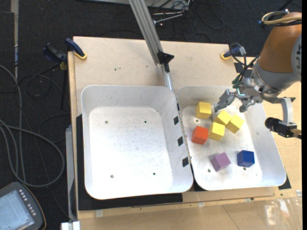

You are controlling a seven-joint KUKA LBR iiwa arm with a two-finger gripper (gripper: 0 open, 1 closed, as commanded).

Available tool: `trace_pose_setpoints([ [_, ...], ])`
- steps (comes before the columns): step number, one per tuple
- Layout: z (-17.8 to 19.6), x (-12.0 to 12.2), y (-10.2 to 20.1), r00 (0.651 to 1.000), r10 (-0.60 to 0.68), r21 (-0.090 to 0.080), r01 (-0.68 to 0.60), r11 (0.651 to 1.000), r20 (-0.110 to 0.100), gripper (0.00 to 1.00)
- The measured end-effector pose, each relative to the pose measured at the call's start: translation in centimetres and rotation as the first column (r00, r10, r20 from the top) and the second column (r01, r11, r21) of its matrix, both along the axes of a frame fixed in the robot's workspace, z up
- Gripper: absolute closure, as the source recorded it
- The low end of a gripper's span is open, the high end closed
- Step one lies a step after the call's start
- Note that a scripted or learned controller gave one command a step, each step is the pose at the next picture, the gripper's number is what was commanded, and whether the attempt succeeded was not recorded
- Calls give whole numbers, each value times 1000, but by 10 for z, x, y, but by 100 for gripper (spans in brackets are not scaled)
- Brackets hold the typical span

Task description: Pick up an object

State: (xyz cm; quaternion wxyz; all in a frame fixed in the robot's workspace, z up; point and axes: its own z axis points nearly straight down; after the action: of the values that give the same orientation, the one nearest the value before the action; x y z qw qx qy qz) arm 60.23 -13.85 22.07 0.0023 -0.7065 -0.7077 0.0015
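In the right bin [268,164] lie several small blocks. A yellow block [204,110] sits toward the back, with more yellow blocks [225,122] bunched just right of it. An orange-red block [200,135] lies near the bin's left wall, a purple block [220,161] and a blue block [245,158] toward the front. My gripper [234,101] hangs over the back of this bin, just above the yellow cluster. Its two fingers are spread apart with nothing between them.
The left bin [98,104] stands beside the right one. A slanted metal pole [146,25] runs from the top of the view down to the gap between the bins. Blue and yellow clamps [72,49] grip the bench's back corners.
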Motion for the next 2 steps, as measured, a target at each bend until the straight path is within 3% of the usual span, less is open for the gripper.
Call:
trace_pose_setpoints([
  [1, 3, 1, 0, 1000, 0, -1, 0, 1000, 5, 0],
  [2, -62, -1, 2, 1000, -2, 0, 2, 1000, -1, 0],
])
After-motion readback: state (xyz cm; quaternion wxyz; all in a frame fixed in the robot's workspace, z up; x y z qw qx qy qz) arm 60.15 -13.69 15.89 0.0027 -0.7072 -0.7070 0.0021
